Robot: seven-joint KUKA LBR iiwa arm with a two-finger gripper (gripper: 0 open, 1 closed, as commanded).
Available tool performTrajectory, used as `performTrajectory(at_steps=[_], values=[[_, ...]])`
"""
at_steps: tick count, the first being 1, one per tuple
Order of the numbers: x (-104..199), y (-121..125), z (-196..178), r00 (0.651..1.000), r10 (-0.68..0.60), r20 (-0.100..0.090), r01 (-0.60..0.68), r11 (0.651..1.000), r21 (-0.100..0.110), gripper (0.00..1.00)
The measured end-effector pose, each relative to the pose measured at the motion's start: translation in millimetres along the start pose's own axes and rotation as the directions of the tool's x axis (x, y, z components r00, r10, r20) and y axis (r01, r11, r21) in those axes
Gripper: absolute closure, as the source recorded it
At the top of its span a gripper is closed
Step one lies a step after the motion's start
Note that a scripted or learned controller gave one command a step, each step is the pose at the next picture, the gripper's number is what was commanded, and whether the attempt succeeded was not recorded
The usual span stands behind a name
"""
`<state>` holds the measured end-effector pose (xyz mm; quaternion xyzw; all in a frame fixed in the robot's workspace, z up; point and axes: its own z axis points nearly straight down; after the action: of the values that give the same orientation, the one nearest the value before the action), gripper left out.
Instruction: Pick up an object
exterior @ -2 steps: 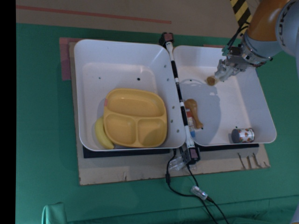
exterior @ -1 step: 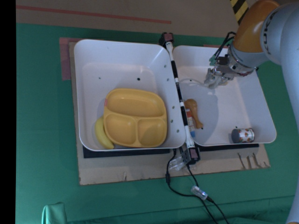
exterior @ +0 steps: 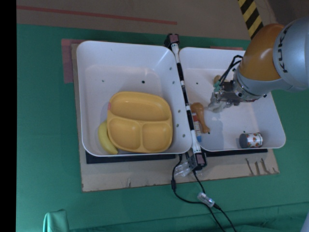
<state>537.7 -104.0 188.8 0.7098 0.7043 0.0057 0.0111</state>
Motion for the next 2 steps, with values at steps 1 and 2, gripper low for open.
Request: performTrajectory(at_steps=[1, 2], values=[[-5.2, 0.0, 0.3, 1.0, 0.005, 0.009, -0.005, 1.0, -0.003, 0.0], [-28.3, 58.1, 2.8, 1.0, -0.003, -0.001, 0.003, 1.0, 0.004, 0.0]])
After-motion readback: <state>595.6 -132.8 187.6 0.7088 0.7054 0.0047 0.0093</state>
